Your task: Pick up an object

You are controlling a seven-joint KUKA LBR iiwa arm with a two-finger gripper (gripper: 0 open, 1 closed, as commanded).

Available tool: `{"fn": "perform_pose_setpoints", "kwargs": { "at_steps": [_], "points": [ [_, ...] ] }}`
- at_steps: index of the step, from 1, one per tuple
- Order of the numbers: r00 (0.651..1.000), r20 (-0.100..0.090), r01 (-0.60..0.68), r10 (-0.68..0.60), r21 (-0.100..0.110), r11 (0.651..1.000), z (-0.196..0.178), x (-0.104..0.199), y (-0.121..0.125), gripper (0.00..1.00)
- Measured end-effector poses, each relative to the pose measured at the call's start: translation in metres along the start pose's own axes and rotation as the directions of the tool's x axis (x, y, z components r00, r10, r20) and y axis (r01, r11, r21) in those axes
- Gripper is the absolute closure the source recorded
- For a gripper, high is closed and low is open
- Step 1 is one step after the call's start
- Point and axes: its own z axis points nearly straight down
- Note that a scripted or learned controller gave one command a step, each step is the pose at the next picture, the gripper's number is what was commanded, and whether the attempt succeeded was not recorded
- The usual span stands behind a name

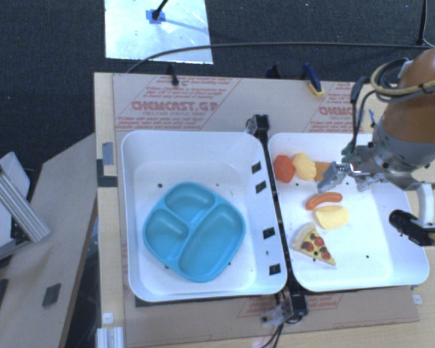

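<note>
The right bin (391, 267) holds several toy foods. A red-orange round piece (283, 168), a yellow piece (304, 166) and a small orange piece (322, 170) lie in a row near its back left. In front of them are a red sausage (324, 200), a yellow wedge (332, 216) and a pizza slice (313, 243). My gripper (338, 172) hangs low over the bin, just right of the orange piece and above the sausage. Nothing shows as held.
The left bin (141, 151) holds a blue divided plate (194, 230). A black divider with clips (270, 209) runs between the bins. The arm's grey and orange body (413, 114) looms over the right bin's back right. Bare bin floor lies at the front right.
</note>
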Motion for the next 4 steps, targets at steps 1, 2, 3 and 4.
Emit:
{"fn": "perform_pose_setpoints", "kwargs": {
  "at_steps": [1,2,3,4],
  "points": [
    [1.0,0.001,0.002,-0.002,-0.009,1.0,-0.005,0.0,0.002,0.0],
    [1.0,0.001,-0.001,0.001,-0.007,1.0,0.045,-0.01,0.001,0.0],
    [1.0,0.001,-0.001,0.001,-0.006,1.0,0.086,-0.01,0.0,0.0],
    [1.0,0.0,-0.001,0.001,-0.005,1.0,0.139,-0.01,0.0,0.0]
  ]
}}
